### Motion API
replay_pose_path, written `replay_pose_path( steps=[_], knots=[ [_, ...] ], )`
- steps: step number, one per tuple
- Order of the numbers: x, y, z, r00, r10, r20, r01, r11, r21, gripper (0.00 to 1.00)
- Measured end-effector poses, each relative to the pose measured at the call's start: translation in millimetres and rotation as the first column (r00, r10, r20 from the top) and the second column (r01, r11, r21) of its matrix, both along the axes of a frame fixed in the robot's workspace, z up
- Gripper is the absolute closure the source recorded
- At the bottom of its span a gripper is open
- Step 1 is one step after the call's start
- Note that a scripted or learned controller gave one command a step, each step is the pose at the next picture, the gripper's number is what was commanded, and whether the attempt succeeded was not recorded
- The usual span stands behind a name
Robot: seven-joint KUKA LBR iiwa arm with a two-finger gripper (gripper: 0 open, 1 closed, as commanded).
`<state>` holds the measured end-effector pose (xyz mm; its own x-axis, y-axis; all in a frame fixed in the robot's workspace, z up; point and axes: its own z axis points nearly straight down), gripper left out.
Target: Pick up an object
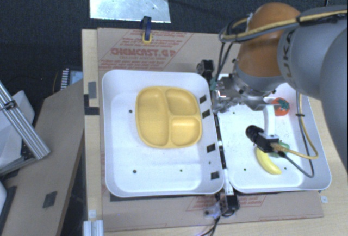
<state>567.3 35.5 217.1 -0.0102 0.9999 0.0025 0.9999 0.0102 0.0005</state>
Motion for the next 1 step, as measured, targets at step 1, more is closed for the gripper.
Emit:
replay_pose_path(
  steps=[1],
  knots=[
    [-17.9,55.2,-6.7,1.0,0.0,-0.001,0.0,1.0,0.0,1.0]
  ],
)
